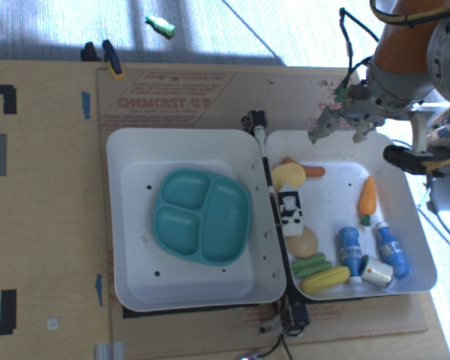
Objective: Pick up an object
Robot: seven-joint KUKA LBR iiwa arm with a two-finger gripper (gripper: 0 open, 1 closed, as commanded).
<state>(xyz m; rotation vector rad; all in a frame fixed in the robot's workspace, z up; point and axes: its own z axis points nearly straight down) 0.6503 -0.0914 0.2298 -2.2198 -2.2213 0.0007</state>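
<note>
Worktop [45,201] of pale board carries two white bins side by side. The left bin [127,156] holds a teal divided plate [202,216], lying flat near its middle. Along the seam between the bins sit a yellow lemon-like toy [288,175], a small black-and-white tag [289,207] and a tan round piece [303,242]; below those lie a green pod [309,263] and a yellow banana-like piece [325,278]. Further right in the right bin [424,268] stand two blue bottles [350,250], with a white cup [376,274] between their lower ends. An orange carrot [368,195] lies near the far right wall, its long axis running almost straight up and down the view. The pincer [343,126] hangs over the bin's upper rim, its fingers spread apart and holding nothing. To my eye the carrot is the nearest likely pick: it lies below and slightly right of the pincer, well apart, so the arm would need to travel down into the bin and close across the carrot's narrow width.
</note>
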